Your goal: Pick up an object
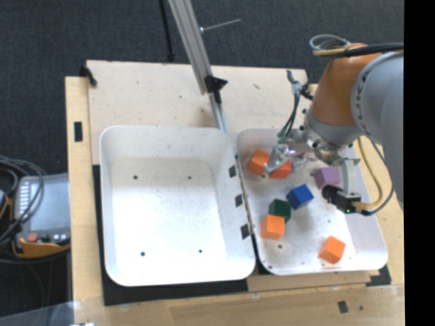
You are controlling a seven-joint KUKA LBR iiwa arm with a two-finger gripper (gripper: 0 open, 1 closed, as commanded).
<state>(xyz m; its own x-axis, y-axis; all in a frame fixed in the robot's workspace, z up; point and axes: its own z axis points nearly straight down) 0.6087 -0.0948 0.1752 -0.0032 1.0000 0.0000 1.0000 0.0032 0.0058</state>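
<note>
Camera view. Setting: wooden bench (156,94) on dark floor, two white bins side by side. Left bin (170,138). Right bin (370,250): seven blocks, orange, red, purple, blue, green. Gripper (280,156): low at the bin's far end, directly between an orange block (257,161) and a red block (281,171), touching or nearly so. Grip state: cannot tell.

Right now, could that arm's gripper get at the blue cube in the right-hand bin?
Probably yes. The blue cube lies open from above, just below and right of the gripper. The green cube sits close beside it, which might crowd the fingers.
</note>
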